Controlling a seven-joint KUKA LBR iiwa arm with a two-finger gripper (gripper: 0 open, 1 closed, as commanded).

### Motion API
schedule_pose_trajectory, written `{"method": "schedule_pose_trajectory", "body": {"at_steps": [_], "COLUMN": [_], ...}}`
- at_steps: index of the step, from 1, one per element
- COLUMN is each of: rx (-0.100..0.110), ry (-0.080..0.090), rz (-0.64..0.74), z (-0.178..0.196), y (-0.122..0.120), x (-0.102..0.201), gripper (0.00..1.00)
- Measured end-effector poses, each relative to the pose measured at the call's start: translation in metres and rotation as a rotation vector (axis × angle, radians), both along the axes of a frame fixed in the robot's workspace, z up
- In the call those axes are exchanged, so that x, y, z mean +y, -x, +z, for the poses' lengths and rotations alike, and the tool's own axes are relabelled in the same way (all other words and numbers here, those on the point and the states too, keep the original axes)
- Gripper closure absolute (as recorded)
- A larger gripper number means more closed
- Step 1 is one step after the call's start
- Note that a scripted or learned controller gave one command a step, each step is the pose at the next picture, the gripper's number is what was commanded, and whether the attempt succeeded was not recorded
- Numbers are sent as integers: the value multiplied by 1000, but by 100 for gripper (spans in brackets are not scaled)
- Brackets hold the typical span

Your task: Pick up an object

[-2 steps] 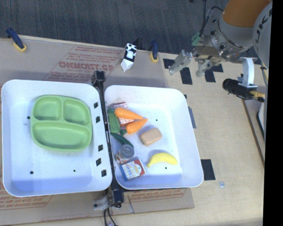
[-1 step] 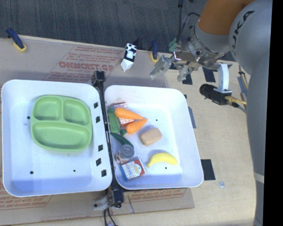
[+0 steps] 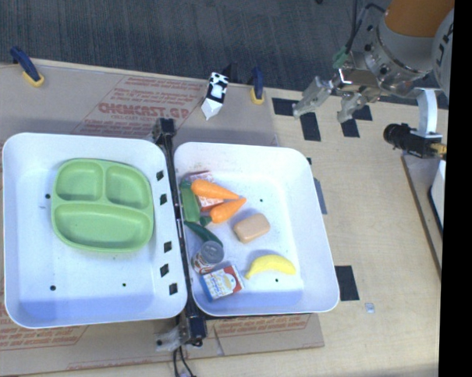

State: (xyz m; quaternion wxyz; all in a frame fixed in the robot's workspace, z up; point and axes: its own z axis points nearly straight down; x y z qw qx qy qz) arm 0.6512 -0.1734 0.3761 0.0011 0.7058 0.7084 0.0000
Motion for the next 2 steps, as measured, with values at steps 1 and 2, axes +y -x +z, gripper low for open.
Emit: {"method": "schedule_pose_trajectory", "body": {"at_steps": [1, 2], "rx": [3, 3], "ry": [-1, -1], "rz": [3, 2], "z": [-33, -33], "y": [46, 46], "x": [63, 63], "gripper": [0, 0]}}
